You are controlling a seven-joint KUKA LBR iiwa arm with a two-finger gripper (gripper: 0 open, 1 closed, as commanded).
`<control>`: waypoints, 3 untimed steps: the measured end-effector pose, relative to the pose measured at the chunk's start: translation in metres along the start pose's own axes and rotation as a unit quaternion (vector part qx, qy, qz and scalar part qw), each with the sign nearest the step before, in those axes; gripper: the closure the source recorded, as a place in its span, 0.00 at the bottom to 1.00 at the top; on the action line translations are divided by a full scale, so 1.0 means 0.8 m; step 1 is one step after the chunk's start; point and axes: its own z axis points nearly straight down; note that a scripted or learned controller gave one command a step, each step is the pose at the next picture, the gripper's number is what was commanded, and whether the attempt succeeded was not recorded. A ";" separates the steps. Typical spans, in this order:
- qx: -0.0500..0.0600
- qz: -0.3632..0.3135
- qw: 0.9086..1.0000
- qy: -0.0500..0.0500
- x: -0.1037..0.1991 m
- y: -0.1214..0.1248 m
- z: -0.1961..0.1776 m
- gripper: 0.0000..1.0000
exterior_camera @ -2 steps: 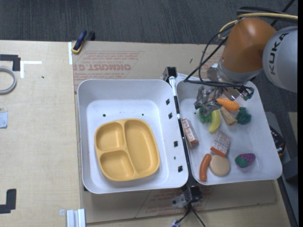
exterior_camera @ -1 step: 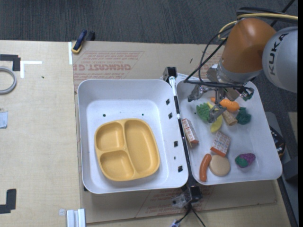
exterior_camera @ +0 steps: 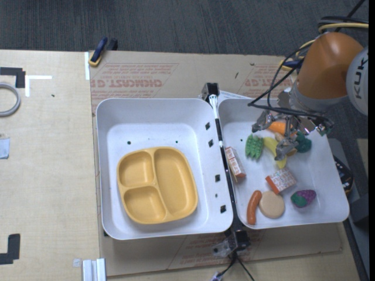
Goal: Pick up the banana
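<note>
Tool (exterior_camera: 285, 134) is down in the right bin (exterior_camera: 328, 212), hanging under the arm's orange band (exterior_camera: 327, 63). Can't tell how it's set; wires & arm body hide too much. Banana (exterior_camera: 273, 147), yellow, lies just under/beside the tool, partly covered by it, w/ a green leafy veg (exterior_camera: 254, 146) touching-close on the side toward the left bin. An orange item (exterior_camera: 279, 126) sits at the tool, a dark green piece (exterior_camera: 302, 143) just on the far side of the banana from the leafy veg.

Further from the banana, toward the near rim of the right bin: small red & white box (exterior_camera: 282, 181), print too small to read; tan round disc (exterior_camera: 272, 205); red sausage (exterior_camera: 253, 206) touching the disc; purple-green item (exterior_camera: 303, 198). A brown packet (exterior_camera: 235, 163) lies by the divider wall, label not legible.

Left bin (exterior_camera: 111, 157) carries a yellow 3-compartment tray (exterior_camera: 157, 184). Cardboard (exterior_camera: 140, 78) on the bench (exterior_camera: 41, 174) behind the bins bears red print, upside down from here, not readable for sure. Arm casing shows letters "KU" (exterior_camera: 359, 81) at the frame edge.
</note>
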 end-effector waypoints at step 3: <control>0.001 0.027 1.000 -0.001 -0.069 0.075 -0.112 1.00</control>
